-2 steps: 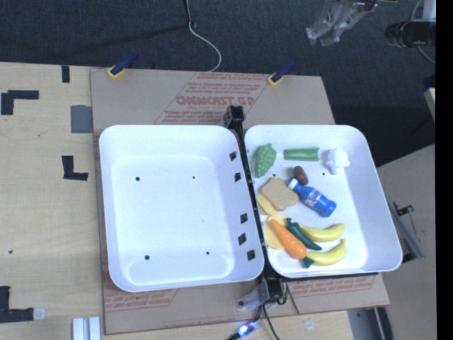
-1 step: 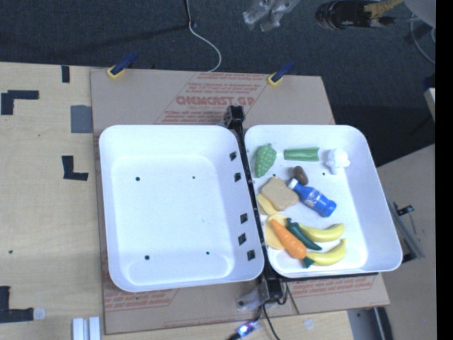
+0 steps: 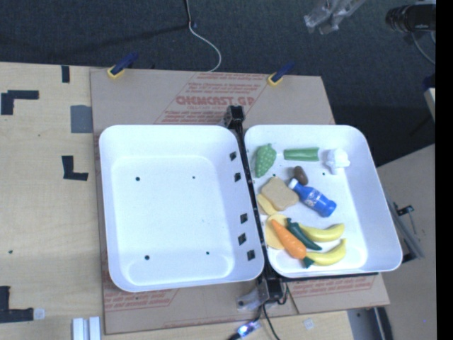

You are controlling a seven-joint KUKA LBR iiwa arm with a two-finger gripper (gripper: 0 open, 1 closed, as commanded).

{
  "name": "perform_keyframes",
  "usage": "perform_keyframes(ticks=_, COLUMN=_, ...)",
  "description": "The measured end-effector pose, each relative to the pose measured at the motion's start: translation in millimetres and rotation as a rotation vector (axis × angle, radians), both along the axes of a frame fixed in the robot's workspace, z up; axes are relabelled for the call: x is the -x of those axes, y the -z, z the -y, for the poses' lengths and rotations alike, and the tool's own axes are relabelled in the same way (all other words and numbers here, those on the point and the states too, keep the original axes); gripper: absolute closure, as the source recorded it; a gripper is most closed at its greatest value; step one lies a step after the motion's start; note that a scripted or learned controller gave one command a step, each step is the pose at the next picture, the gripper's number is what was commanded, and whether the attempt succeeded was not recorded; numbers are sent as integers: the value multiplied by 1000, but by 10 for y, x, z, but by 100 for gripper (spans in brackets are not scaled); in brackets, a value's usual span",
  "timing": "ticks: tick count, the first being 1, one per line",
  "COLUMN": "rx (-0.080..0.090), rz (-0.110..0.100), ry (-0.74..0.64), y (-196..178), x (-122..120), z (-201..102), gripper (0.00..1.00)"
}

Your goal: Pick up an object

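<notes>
Camera view, my tool [image 3: 331, 9] high beyond the right bin [image 3: 375, 190], clear of the counter, grip state I cannot tell, blue bottle [image 3: 313, 198] inside that bin, bananas [image 3: 322, 243] nearer its front rim.

The right bin [image 3: 357, 190] holds toy food. A green leafy piece [image 3: 265, 159] lies at ten o'clock. A green stick [image 3: 301, 154] and a white piece [image 3: 335, 159] lie at twelve. A slice of bread [image 3: 279, 193] and a blue bottle [image 3: 313, 198] lie in the middle. A carrot [image 3: 289, 238] and two bananas [image 3: 323, 241] lie at six.
</notes>
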State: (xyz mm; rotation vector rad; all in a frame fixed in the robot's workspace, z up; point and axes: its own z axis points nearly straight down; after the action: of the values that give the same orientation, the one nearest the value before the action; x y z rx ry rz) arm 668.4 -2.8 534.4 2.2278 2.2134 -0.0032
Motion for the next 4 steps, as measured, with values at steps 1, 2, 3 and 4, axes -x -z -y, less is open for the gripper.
perform_keyframes(ticks=1, rx=1, rz=-1, ry=2, y=74, x=7, z=983, gripper=100)
perform_keyframes(ticks=2, rx=2, rz=0, ry=3, y=146, x=13, z=2278, gripper=100)
perform_keyframes(ticks=3, rx=-4, rz=2, ry=-16, y=-24, x=545, z=1286, gripper=100)
perform_keyframes(ticks=4, rx=1, rz=0, ry=-5, y=11, x=117, z=1736, gripper=100)
